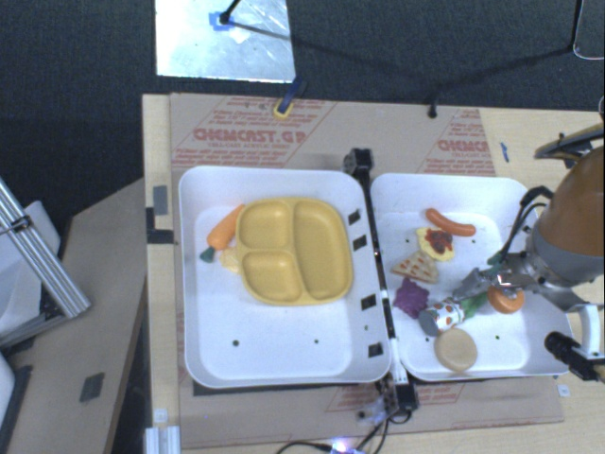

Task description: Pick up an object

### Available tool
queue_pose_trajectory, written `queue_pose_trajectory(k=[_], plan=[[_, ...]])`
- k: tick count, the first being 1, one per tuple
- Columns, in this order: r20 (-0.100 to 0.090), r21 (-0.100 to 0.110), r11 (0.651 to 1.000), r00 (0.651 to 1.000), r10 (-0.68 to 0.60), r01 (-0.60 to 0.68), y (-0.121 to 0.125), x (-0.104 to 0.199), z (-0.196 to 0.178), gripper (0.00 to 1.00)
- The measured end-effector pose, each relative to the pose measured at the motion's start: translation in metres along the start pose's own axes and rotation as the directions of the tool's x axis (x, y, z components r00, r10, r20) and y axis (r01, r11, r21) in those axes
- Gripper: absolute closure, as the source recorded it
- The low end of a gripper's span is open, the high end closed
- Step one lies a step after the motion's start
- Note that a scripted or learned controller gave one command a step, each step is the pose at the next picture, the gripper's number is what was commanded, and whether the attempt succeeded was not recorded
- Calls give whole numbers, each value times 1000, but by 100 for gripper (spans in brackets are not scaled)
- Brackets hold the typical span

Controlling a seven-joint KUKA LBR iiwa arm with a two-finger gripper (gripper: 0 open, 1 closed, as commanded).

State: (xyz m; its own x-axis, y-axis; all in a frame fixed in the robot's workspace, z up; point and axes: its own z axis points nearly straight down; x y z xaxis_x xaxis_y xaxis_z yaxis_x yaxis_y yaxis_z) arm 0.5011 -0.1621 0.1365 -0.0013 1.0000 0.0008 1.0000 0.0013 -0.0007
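The right bin (pixel 501 201) holds several toy foods: a sausage (pixel 450 222), a red-and-yellow piece (pixel 437 243), a waffle wedge (pixel 416 268), a purple piece (pixel 411 297), a grey-and-white cylinder (pixel 437 318), a tan disc (pixel 457 349) and an orange round piece (pixel 508 300). My gripper (pixel 484 282) reaches in from the right and sits low over the bin's middle, just left of the orange piece and above a green bit (pixel 473 304). Whether anything is gripped is hidden by the wrist.
The left bin (pixel 203 329) holds a yellow divided plate (pixel 288 251) with a toy carrot (pixel 223 228) at its left edge. A black hinge strip (pixel 373 272) separates the bins. A shiny metal sheet (pixel 222 26) lies beyond the bench.
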Motion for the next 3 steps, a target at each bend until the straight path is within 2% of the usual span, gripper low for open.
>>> queue_pose_trajectory(k=[1,2,3], plan=[[8,-19,1000,1000,0,0,6,-2,44,0],[19,-32,999,1000,3,-3,9,-6,29,100],[2,-4,1000,1000,-1,1,6,-12,-16,100]])
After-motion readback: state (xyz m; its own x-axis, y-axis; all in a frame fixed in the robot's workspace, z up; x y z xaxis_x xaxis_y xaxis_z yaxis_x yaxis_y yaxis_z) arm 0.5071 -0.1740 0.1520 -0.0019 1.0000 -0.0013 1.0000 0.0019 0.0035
